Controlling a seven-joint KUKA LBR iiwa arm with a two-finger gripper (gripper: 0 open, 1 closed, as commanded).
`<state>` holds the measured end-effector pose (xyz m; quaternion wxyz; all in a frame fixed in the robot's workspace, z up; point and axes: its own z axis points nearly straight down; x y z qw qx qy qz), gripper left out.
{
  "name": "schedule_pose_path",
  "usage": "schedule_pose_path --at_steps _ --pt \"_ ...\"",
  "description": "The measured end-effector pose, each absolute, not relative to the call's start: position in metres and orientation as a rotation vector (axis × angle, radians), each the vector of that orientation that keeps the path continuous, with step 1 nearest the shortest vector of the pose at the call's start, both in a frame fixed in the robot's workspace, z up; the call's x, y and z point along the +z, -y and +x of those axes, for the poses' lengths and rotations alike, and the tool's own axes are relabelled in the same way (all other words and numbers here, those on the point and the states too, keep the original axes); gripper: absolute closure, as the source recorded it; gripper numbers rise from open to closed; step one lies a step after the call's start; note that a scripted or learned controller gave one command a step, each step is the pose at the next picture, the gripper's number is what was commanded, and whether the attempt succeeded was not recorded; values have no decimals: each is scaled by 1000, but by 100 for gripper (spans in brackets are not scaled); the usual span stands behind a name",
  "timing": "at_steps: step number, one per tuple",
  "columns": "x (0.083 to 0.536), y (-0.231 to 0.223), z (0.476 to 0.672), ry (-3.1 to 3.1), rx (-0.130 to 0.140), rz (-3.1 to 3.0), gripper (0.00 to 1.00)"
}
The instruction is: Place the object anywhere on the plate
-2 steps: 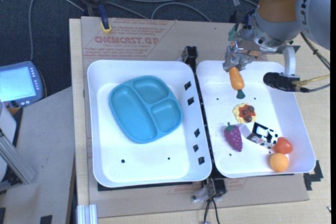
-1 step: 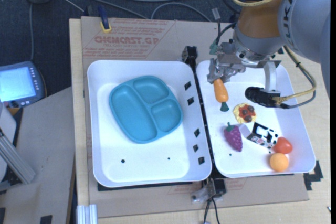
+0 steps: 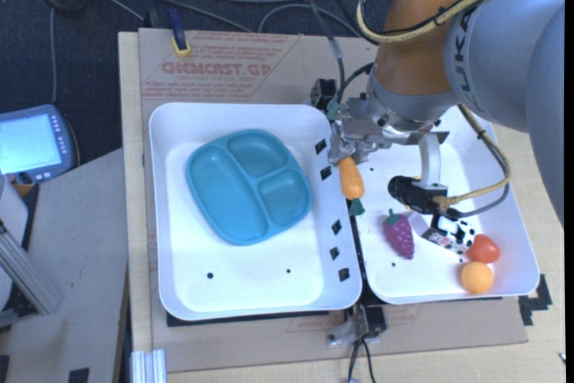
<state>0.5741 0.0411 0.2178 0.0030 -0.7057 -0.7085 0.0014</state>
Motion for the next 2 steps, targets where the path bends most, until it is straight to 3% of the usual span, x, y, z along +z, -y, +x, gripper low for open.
schedule_pose_path --at_steps 2 --pt "212 -138 518 2223 5 -2212 100"
